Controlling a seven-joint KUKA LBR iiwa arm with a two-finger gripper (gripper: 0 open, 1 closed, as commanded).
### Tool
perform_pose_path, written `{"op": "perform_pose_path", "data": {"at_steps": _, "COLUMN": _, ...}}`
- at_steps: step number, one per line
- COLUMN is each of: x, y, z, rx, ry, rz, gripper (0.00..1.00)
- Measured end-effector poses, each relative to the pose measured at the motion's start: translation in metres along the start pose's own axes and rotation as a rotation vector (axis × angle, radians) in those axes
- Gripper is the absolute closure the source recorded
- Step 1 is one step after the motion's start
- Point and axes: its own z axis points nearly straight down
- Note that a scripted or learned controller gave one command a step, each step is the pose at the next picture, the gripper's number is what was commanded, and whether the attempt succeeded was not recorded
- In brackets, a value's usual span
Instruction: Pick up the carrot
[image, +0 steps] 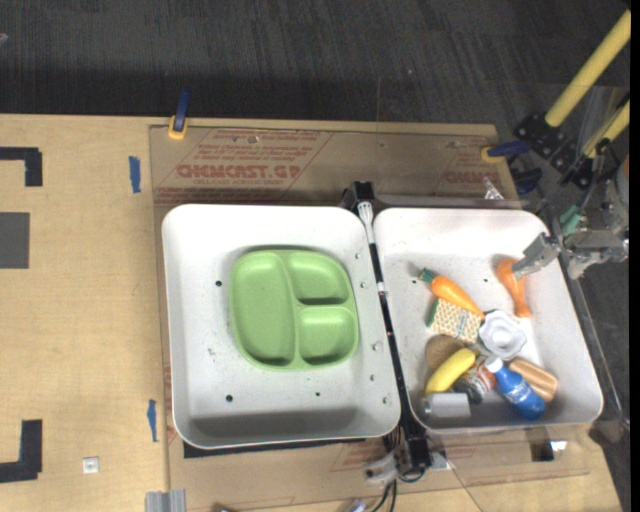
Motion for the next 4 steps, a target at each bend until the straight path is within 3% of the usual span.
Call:
{"op": "perform_pose_path", "data": {"at_steps": 1, "x": 0.013, "y": 0.012, "z": 0.120, "rx": 0.008, "ry": 0.003, "rz": -0.026, "gripper": 0.00}}
{"op": "perform_pose_path", "data": {"at_steps": 2, "x": 0.084, "y": 0.048, "z": 0.166, "rx": -0.007, "ry": 0.001, "rz": 0.062, "gripper": 0.00}}
{"op": "perform_pose_path", "data": {"at_steps": 3, "x": 0.080, "y": 0.050, "z": 0.153, "rx": -0.015, "ry": -0.008, "rz": 0.063, "gripper": 1.00}}
{"op": "perform_pose_path", "data": {"at_steps": 4, "x": 0.144, "y": 0.053, "z": 0.067, "rx": -0.007, "ry": 0.000, "rz": -0.065, "gripper": 1.00}}
